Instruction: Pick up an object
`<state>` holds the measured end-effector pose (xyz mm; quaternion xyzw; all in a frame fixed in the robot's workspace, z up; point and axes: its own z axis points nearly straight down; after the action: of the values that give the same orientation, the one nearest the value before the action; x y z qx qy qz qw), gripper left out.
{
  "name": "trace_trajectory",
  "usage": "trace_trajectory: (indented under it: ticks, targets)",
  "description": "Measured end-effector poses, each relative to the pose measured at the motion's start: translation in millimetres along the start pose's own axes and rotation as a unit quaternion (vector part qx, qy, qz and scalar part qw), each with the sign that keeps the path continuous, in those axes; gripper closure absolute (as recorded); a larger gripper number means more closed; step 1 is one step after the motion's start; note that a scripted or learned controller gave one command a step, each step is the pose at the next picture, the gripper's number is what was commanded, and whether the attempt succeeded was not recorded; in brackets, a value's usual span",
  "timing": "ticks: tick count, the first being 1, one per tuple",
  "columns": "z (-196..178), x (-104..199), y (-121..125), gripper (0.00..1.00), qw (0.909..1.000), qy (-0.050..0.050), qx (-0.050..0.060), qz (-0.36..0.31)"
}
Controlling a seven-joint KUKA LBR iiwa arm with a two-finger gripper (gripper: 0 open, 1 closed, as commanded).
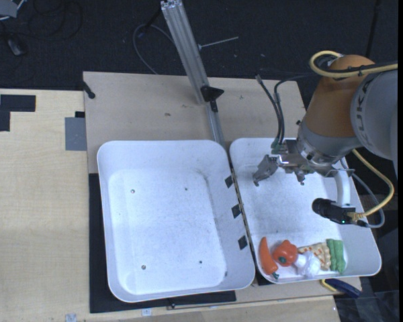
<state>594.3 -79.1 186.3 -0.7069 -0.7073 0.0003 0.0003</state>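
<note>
My gripper (pixel 282 174) hangs over the upper middle of the right white bin (pixel 285 210), under the grey wrist with the orange band. Its two fingers stand apart, open, with nothing between them. Several small objects lie in a row along the bin's near edge, well below the gripper: an orange carrot-shaped piece (pixel 266 255), a red-orange round piece (pixel 285 253), a white lump (pixel 304 265), a tan waffle-like piece (pixel 317 252) and a green piece (pixel 336 255).
The left white bin (pixel 164 220) sits beside the right one, with black clips (pixel 236 210) along the shared edge. A slanted metal post (pixel 191 52) rises from the back of the bench. Cables and a black fitting (pixel 332 210) hang off the arm at the right.
</note>
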Motion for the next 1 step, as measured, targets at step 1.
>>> trace_trajectory:
  ticks: [1]
  targets:
    - [-47.6, 26.3, 33.4, 0.0, 1.0, 0.0, -0.002, 0.0]
